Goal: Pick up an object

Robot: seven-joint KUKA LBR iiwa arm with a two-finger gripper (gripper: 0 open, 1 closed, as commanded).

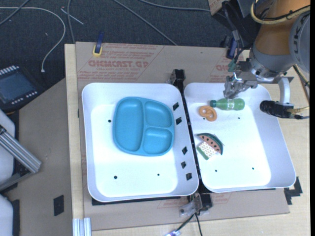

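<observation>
cardboard sheet (pixel 147 58) under the bins | red print, partly legible | reads "CHEMCAST GP"

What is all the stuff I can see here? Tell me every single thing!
left bin: 1, white, left half of the bench
right bin: 1, white, beside the left bin
divided plate: 1, blue, three compartments, lying in the left bin
bottle: 1, green, on its side at the back of the right bin
pretzel: 1, orange-brown, right bin, just left of the bottle
watermelon slice toy: 1, green, red and white, middle of the right bin
clamp: 1, blue and yellow, back left edge of the bench
cables: several, pale, on the dark floor
gripper: 1, metal, right above the bottle
</observation>
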